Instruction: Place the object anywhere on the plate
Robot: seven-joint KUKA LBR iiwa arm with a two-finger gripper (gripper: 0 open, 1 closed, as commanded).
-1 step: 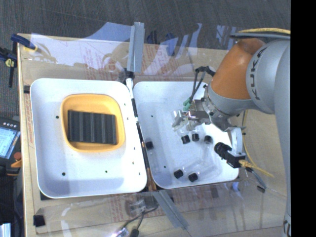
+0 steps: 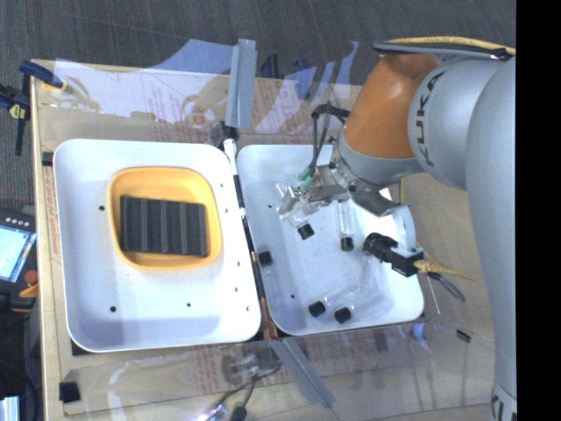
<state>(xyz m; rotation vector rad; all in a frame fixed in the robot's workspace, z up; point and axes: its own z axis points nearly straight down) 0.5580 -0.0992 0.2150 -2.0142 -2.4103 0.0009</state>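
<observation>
Hovering over the right bin [image 2: 386,310], the gripper [image 2: 305,202] hangs above a small black object [image 2: 305,231]; its jaws' state cannot be told. Yellow plate [image 2: 164,185] sits in the left bin [image 2: 88,305].

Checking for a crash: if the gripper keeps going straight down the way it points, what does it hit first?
Probably the bare floor of the right bin. The gripper points down over it, small black pieces close by; depth is unclear.
</observation>
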